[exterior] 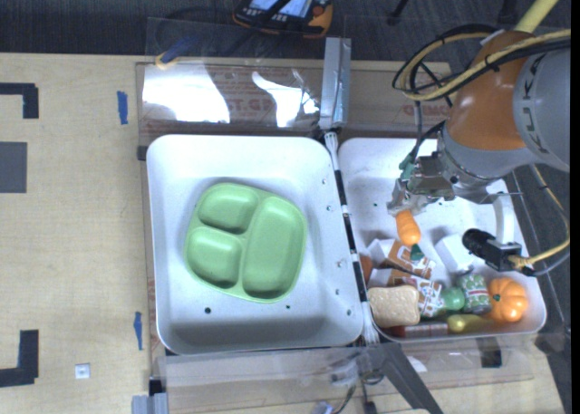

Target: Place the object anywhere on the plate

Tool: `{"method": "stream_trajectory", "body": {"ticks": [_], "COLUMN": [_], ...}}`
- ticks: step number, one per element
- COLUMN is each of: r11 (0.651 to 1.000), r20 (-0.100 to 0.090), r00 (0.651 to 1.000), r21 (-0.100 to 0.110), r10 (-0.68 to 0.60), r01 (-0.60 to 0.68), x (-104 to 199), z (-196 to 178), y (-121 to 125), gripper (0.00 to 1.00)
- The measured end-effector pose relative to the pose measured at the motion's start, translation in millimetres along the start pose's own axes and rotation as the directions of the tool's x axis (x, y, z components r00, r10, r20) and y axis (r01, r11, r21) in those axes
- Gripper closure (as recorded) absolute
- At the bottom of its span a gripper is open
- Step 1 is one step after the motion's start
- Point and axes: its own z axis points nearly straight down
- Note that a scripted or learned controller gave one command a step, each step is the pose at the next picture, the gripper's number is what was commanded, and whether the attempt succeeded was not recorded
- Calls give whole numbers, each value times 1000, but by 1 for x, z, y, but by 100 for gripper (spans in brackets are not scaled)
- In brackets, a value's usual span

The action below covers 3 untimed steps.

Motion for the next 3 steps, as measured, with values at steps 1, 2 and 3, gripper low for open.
{"method": "stream_trajectory", "body": {"ticks": [1, 2, 3], "r11": [987, 959, 959], "r20": [2, 2, 2], "r00": [987, 959, 959], "r21": [0, -1, -1], "r10": [-163, -283, -283], "r01": [163, 283, 283], "x": [63, 147, 147], "z": [0, 0, 0], "y": [9, 27, 27], "gripper": [100, 100, 0]}}
